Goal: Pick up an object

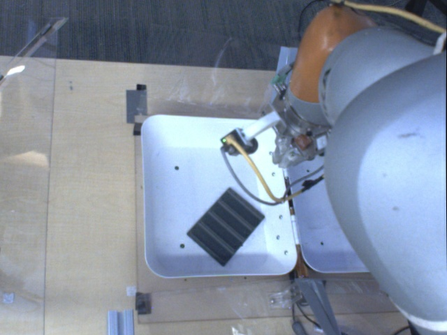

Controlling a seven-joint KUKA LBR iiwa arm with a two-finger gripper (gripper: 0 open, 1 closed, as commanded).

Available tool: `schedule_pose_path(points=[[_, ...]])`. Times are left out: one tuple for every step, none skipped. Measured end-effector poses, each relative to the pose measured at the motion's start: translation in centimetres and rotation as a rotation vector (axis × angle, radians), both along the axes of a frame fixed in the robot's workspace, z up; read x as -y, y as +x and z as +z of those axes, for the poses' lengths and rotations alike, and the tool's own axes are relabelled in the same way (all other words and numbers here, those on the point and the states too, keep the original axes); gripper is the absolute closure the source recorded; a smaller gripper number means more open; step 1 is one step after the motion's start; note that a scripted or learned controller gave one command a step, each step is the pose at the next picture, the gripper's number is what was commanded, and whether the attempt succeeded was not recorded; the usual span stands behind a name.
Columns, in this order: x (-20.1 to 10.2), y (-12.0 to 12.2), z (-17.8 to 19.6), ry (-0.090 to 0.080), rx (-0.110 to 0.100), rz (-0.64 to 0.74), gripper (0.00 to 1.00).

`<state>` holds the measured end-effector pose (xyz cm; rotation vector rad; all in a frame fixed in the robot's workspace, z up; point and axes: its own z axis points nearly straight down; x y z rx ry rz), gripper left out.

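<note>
A dark ribbed rectangular slab (225,226) lies flat and turned at a slant in the lower middle of the left white bin (164,187). My gripper (288,151) hangs over the right edge of that bin, near the divide between the two bins, up and to the right of the slab and well apart from it. The large grey arm with its orange band covers the gripper from above.
The right bin (318,239) lies mostly under the arm. Dark clamps sit on the wooden bench at the left bin's upper left (138,103) and lower left (142,302) corners. A clear plastic sheet (28,152) covers the bench on the left.
</note>
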<state>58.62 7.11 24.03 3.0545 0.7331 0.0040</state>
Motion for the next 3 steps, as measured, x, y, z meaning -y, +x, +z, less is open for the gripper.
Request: schedule_pose_path(points=[[-8.5, -2.6, -11.1, 0.001, -0.004, -0.147, 1.0], [-10.3, 3.9, -14.9, 0.003, 0.01, 0.091, 1.0], [-10.5, 4.0, -13.8, 0.004, 0.011, 0.098, 1.0]])
